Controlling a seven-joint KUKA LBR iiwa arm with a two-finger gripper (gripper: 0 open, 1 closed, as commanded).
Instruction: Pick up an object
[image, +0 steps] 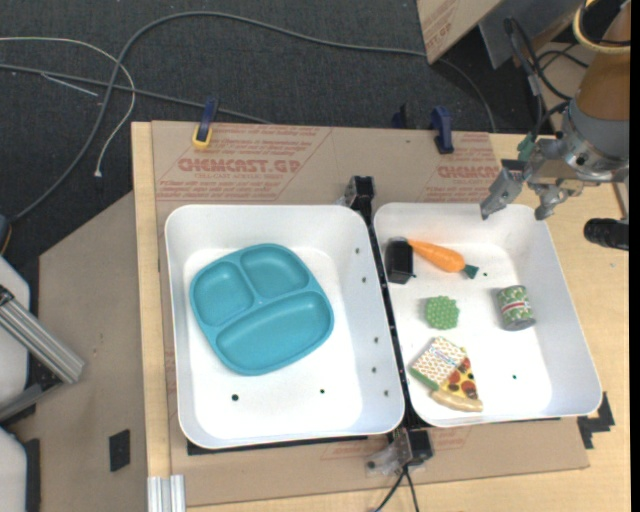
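My gripper (520, 204) hangs over the far edge of the right bin (570, 340), its two fingers spread apart with nothing between them. Below it in that bin lie an orange carrot (440, 256), a black block (399, 262), a green bumpy ball (441, 312), a small green can (515, 307) and a pizza slice toy (448, 373). The carrot is the nearest thing to the gripper, down and to its left.
The left bin (200, 400) holds a blue divided plate (262, 306). Black clips (358, 190) sit where the two bins meet. Blue clamps (207, 120) hold the cardboard base at the back. Cables run across the dark floor at the top left.
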